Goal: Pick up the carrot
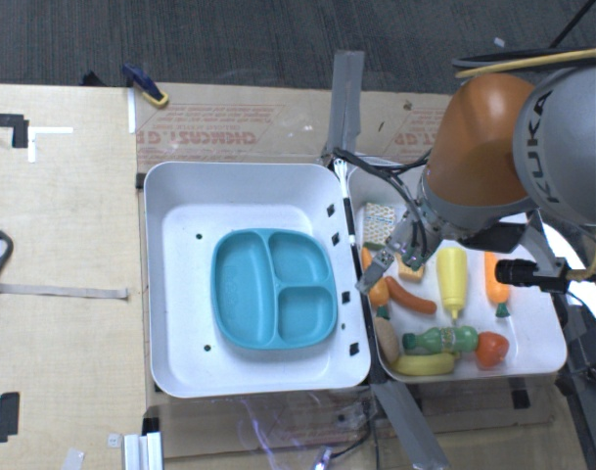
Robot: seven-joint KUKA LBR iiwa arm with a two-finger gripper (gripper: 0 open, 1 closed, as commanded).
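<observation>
"KUKA" lettering on grey arm (562, 145)

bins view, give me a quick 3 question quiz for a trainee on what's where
1. True or false: the blue divided tray lies in the left bin.
2. Which lies nearest the right bin's front wall? A) yellow mustard bottle B) banana C) carrot
3. Fill in: the hand hangs over the right bin's ____ side, near the hot dog.

Key
1. True
2. B
3. Left: it hangs by the wall shared with the left bin, while the carrot lies across the bin, partly under the arm.
</observation>
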